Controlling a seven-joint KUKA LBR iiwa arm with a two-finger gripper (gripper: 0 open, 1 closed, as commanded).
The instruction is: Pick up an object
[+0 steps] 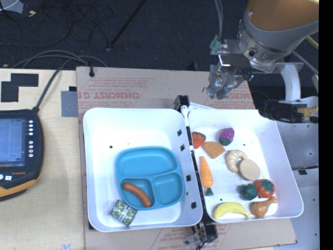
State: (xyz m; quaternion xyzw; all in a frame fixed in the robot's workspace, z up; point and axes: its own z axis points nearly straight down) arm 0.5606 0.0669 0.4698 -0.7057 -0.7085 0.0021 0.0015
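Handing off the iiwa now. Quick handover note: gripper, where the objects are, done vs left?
Gripper: raised above the far edge of the right bin, nothing visible between its fingers; open or shut not readable.
Right bin: strawberry, purple fruit, cracker, carrot, croissant, round biscuit, broccoli, tomato, banana, pear.
Left bin: blue tray holding a sausage; green packet beside the tray.
Done: nothing picked yet.
Left: descend, grasp one object, lift.
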